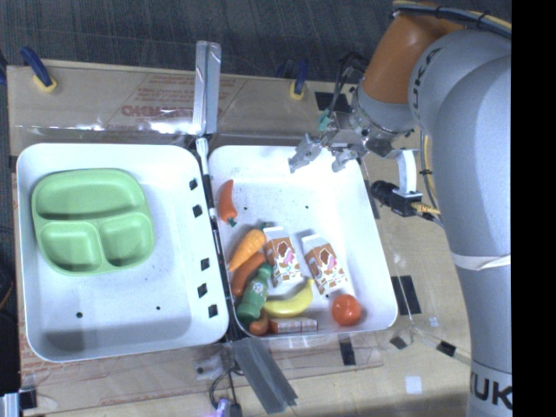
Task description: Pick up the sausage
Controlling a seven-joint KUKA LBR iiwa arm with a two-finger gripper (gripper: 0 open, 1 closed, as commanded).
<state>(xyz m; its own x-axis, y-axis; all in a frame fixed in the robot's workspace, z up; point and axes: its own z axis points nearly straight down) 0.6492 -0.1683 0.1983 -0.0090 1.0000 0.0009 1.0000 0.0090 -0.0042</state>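
Fingers (300,158) spread and holding nothing, far from the sausage (292,325).
Hovering at the bin's (369,233) far wall; apparent sausage well apart toward the opposite wall, just beyond the banana (291,301), long axis crosswise to that approach line.

a dark ribbed floor (174,11) runs behind the bench. the bench top (113,94) is pale wood under clear plastic sheet, held by blue clamps (39,68) along the far edge. two shallow white bins (52,328) sit side by side, lit evenly from above.
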